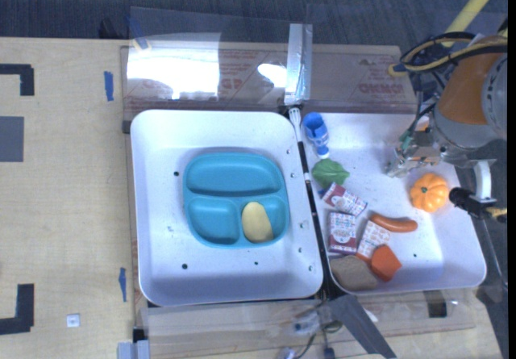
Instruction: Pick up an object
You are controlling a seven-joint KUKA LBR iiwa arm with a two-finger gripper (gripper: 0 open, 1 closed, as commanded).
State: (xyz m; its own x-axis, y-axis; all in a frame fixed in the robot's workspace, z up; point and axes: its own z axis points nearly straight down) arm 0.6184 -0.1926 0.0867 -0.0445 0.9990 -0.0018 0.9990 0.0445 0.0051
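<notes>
Candidate targets lie in the right-hand shallow white bin [459, 265]: nearest, an orange block [385, 262], then a brown sausage [392, 223] and a small orange pumpkin [429, 191]. Beyond, the gripper [409, 157] hangs low; jaw state cannot be told. Centre squarely over one isolated object before closing.

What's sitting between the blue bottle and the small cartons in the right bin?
In the camera view, a green leafy toy lies between the blue bottle and the cartons, hard against the divider edge.
</notes>
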